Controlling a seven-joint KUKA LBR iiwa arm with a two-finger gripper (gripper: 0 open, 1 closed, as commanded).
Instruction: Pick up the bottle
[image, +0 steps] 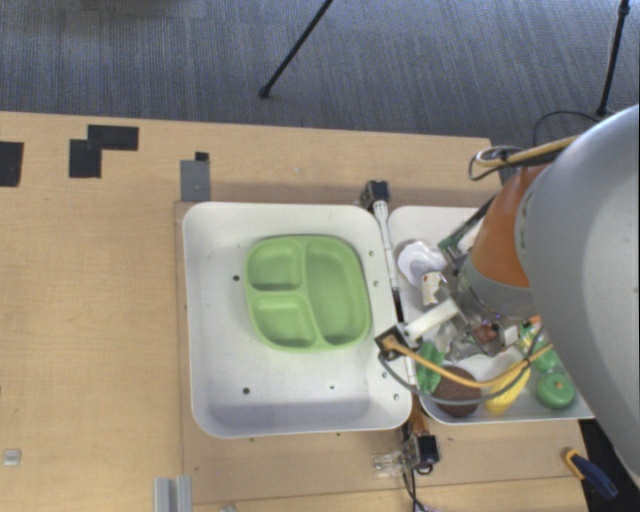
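A small white bottle-like object (417, 262) lies in the upper left part of the right bin (415, 222). The gripper (452, 318) hangs low over that bin's middle, just below and right of the white object, with the grey arm and its orange band (497, 240) covering much of the bin. A white cylindrical piece (430, 322) juts left at the gripper's tip; I cannot tell whether it belongs to the gripper or is a separate item.
The left bin (215, 330) holds a green divided plate (305, 291). At the right bin's front lie a yellow banana (505, 390), a green round item (554, 390), a brown item (456, 380) and a green piece (430, 366). A cable runs along the divider (388, 260).
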